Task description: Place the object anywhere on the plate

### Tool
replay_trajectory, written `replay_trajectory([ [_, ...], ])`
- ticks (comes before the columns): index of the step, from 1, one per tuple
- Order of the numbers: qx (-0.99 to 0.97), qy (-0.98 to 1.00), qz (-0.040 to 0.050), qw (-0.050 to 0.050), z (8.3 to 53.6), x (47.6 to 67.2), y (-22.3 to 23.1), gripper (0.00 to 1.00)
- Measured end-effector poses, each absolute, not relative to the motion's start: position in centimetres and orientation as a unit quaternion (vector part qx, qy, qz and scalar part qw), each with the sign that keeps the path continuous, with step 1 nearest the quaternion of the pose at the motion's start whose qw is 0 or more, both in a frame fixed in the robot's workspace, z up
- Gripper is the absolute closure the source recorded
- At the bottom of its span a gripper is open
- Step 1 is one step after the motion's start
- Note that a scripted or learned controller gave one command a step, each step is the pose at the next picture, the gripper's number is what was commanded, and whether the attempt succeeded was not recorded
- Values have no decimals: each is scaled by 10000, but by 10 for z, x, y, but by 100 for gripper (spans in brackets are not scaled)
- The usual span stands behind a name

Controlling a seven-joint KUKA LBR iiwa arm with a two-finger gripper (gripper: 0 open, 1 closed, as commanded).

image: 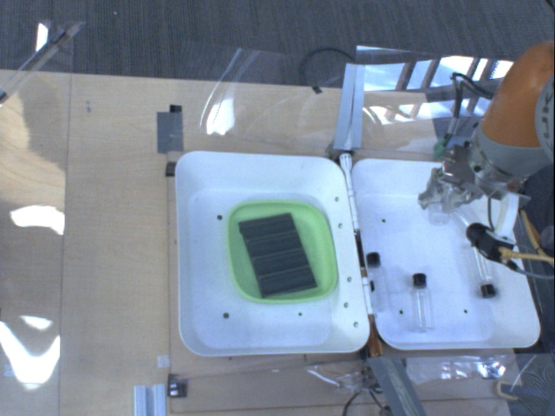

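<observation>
The green plate sits in the middle of the left bin, and a dark ribbed block lies flat on it, a little turned against the plate's edges. The block is completely inside the raised green rim, so it cannot slide off. If this block is the object of the task, the placing looks already done; this is a judgement from how things lie now.

The arm comes in from the right, and its gripper hangs over the upper part of the right bin, well apart from the plate. The gripper is seen from above at a slant and it is pale against the white bin. Nothing dark is visible under it, but it is not possible to tell if the hand is apart or together.

In the right bin there are some small things. A clear vial with a black cap lies near the front, and another clear vial lies near the right wall. A small black cap rests beside the wall between the two bins. They are loose and spread, probably so that each one can be picked separately. These could be the next objects for the plate.
</observation>
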State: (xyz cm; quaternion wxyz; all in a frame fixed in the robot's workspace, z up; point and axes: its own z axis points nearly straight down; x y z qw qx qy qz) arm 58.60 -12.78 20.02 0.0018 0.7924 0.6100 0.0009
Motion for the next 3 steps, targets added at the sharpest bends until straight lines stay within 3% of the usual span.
replay_trajectory([
  [1, 7448, 6672, -7, -9, 181, 552, -67, 100],
  [2, 7043, 7099, 6, 1, 220, 513, 34, 100],
  [3, 6693, 7430, 0, 0, 182, 575, 53, 100],
])
